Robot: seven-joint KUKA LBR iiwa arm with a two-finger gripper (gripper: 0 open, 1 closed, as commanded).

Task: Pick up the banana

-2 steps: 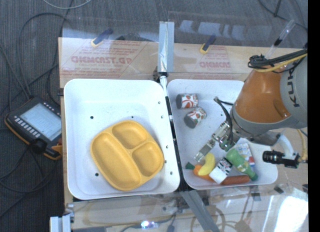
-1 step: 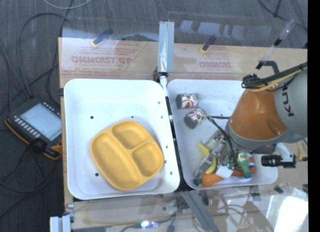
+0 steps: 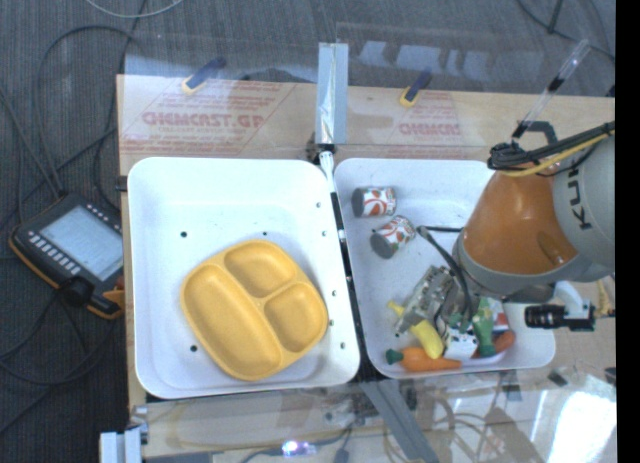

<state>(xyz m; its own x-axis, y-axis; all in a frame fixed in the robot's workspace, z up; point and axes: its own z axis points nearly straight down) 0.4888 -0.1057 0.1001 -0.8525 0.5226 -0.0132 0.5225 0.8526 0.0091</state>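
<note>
Over the right bin [image 3: 350, 251], the gripper [image 3: 432, 301] is seen lowered among the clutter at the near side, its metal fingers pointing down-left from the grey arm [image 3: 590, 211] and its orange band [image 3: 515, 226]. How far the pincer is parted cannot be told from this slant, and nothing is clearly seen between its tips. The banana [image 3: 427, 336] (short, yellow, lying at a tilt) is found in the right bin near the front wall, just below the gripper and touching or nearly touching it; contact cannot be confirmed. An orange carrot [image 3: 428, 361] is laid just in front of the banana, against the front wall, with a small dark green piece [image 3: 395, 356] at its left end. A green and red cluster of toys [image 3: 488, 331] is packed to the right of the banana, partly hidden under the arm. Two small cans [image 3: 377, 201] [image 3: 393, 235], red and white, are seen lying on their sides further back in the same bin, well apart from the banana. A yellow divided plate [image 3: 255, 306] with three compartments is set in the left bin [image 3: 160, 211], tilted toward the near corner. A black and orange teach pendant [image 3: 70, 246] is placed on the floor left of the bench, cables trailing around it.
</note>
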